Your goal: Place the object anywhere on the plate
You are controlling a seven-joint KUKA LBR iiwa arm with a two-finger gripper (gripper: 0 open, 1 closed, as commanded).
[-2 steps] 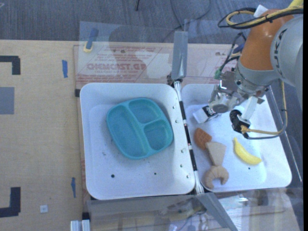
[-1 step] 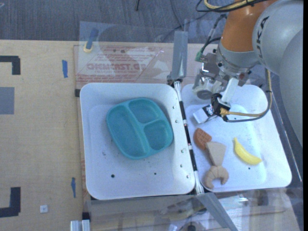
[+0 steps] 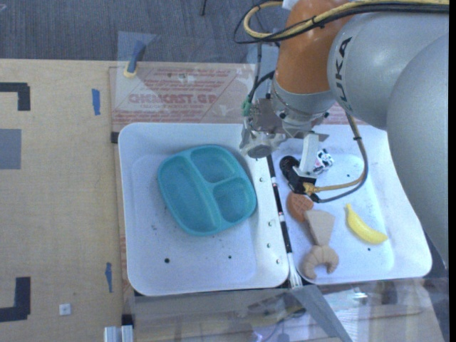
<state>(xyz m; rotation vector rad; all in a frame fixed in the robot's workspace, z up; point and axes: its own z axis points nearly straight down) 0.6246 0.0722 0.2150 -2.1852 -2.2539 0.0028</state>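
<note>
The teal plate (image 3: 206, 189), with three compartments, lies in the left bin (image 3: 142, 248). The right bin (image 3: 402, 212) holds a yellow banana (image 3: 364, 226), a tan croissant (image 3: 320, 259), a beige wedge of bread (image 3: 320, 226) and an orange-brown rounded piece (image 3: 299, 204). My gripper (image 3: 282, 155) hangs low over the wall between the two bins, just right of the plate's upper right corner and above the orange-brown piece. A small white toy with dark spots (image 3: 323, 159) lies next to it. The arm's bulk hides the bin's far right part.
A clear plastic sheet with red lettering (image 3: 182, 95) lies behind the left bin. The wooden bench (image 3: 57, 191) stretches to the left with blue tape marks (image 3: 95, 101). The big grey arm (image 3: 399, 70) covers the upper right.
</note>
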